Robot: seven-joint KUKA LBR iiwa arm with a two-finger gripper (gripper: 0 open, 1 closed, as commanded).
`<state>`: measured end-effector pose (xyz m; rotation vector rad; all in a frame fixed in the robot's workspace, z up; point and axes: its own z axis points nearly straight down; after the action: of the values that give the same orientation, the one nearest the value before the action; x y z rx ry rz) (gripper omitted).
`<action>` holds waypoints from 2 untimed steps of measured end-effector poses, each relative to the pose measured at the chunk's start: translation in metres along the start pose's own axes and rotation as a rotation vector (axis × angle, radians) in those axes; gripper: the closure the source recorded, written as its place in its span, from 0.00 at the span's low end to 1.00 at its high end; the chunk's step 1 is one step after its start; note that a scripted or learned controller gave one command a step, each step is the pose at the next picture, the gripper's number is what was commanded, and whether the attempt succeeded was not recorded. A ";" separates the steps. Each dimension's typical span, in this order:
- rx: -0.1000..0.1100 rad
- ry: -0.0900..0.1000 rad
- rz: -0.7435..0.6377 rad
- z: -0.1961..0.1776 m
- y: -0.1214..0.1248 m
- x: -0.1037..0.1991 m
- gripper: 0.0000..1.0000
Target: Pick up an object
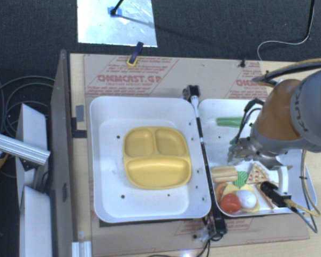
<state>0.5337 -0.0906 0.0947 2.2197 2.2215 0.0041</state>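
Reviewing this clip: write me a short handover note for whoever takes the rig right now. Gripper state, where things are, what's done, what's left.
Gripper: down in the right bin, above the toy food; its grip cannot be judged from here.
Things: toy food sits at that bin's near end: hot dog, pizza slice, tomato, egg. A green piece lies at the far end. A yellow divided plate is in the left bin.
Done: nothing visibly lifted.
Left: grasp one item and raise it.

Grey rounded arm [313, 108] with an orange band [275, 108] and black cables [251, 111].
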 end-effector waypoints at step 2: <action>0.002 0.000 0.001 0.010 -0.048 -0.004 0.00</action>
<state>0.4856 -0.0941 0.0841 2.2222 2.2207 0.0016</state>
